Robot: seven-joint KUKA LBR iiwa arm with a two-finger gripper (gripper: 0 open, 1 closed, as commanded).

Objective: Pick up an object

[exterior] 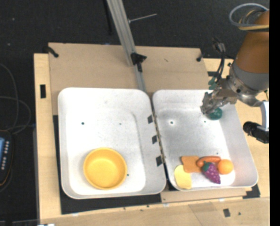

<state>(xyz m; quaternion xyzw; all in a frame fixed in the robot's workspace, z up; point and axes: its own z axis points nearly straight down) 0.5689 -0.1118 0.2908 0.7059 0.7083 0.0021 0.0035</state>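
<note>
Right bin [234,140] – jaws over a teal object [216,114], grip state unclear

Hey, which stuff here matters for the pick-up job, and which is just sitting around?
In play:
gripper, in the right bin
teal object right beside it

Lying about:
yellow bowl in the left bin
grapes, orange, carrot, and a pale yellow piece, clustered at the right bin's near edge
</note>
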